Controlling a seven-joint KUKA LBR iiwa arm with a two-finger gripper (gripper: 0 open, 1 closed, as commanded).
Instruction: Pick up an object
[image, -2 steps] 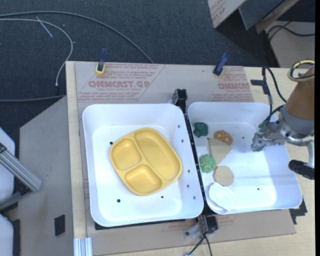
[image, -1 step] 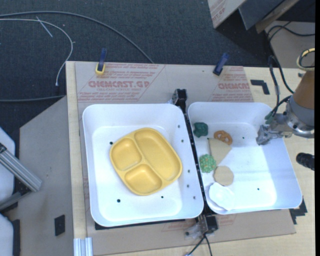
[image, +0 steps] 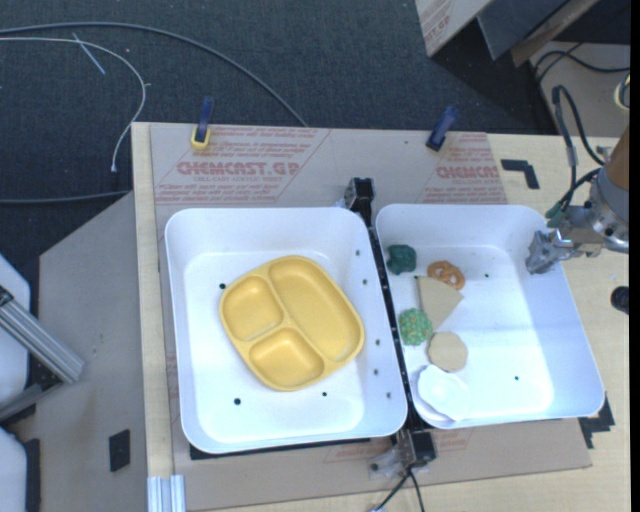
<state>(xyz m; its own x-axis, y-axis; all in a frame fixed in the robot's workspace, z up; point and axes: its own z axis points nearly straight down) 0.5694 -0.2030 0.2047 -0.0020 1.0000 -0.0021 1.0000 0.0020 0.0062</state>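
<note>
The right bin (image: 560, 330) holds several small items along its left side: a dark green piece (image: 401, 258), a brown pretzel (image: 445, 271), a tan wedge (image: 437, 298), a light green broccoli-like piece (image: 414, 324), a tan round piece (image: 447, 351) and a white piece (image: 443, 393). My gripper (image: 543, 251) hangs over the bin's upper right rim, well to the right of all the items. Nothing is seen in it.
A yellow divided plate (image: 290, 320) lies in the left bin (image: 200, 250). Blue clamps (image: 204, 128) (image: 441, 127) hold the cardboard sheet at the back. Cables run at the right edge behind the arm (image: 610, 205).
</note>
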